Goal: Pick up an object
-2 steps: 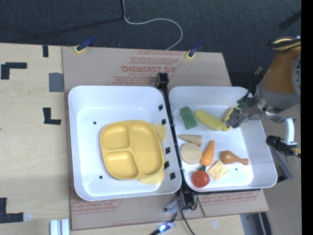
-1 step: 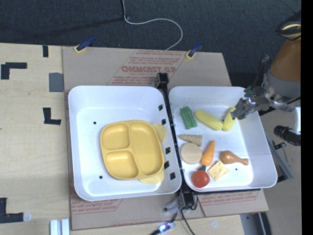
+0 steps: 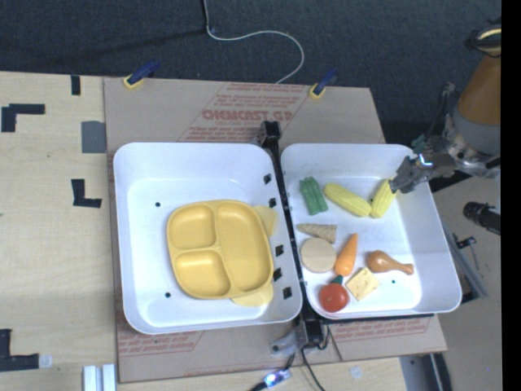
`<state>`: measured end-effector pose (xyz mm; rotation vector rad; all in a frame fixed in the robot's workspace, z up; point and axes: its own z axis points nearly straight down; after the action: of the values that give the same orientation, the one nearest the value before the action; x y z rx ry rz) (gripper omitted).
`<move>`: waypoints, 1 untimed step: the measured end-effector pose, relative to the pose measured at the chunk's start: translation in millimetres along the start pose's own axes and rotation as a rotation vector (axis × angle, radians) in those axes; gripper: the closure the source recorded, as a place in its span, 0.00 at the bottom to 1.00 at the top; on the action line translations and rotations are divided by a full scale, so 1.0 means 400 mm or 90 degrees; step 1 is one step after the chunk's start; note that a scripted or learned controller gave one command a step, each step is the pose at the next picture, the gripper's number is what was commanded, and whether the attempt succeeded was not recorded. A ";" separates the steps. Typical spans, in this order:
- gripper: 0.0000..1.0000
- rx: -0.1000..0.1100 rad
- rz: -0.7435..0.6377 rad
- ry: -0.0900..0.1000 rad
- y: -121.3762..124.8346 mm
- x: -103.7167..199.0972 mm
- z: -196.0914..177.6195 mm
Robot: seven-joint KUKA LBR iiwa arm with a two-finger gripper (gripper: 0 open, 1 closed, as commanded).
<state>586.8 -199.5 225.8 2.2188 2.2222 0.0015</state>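
The gripper (image 3: 404, 177) hangs at the right bin (image 3: 423, 300) edge, just beside a corn cob (image 3: 381, 199). I cannot tell its fingers' state; nothing is picked yet.

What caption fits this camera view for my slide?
Robot hand hovering beside yellow plastic toy corn cob in right white bin of toy food.

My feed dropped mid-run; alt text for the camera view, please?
The gripper hovers at the right bin's upper right edge, beside a corn cob, among toy foods. The left bin holds a yellow divided plate.
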 end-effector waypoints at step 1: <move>1.00 0.002 -0.002 0.001 -0.055 0.136 -0.008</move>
<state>564.7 -145.1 228.9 2.2173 2.2291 -0.0002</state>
